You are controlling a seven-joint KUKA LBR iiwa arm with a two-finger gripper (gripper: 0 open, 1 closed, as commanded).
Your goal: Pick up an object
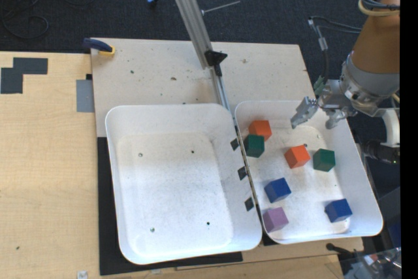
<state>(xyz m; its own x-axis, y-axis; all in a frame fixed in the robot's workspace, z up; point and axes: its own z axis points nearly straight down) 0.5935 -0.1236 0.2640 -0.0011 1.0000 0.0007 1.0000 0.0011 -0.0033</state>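
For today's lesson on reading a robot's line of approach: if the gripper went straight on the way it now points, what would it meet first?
The gripper points down and slightly left over the right bin. Probably it would meet bare bin floor first, just above the orange cube; depth is unclear from this slant, so the cube itself is possible.

even bright overhead light, soft short shadows beside blocks (297,156), white bins (170,121) slightly overexposed, mild overall softness.

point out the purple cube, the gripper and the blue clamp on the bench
purple cube (275,218), camera view, on its top face
gripper (320,116), camera view, midway between its fingertips
blue clamp (98,45), camera view, on its blue handle
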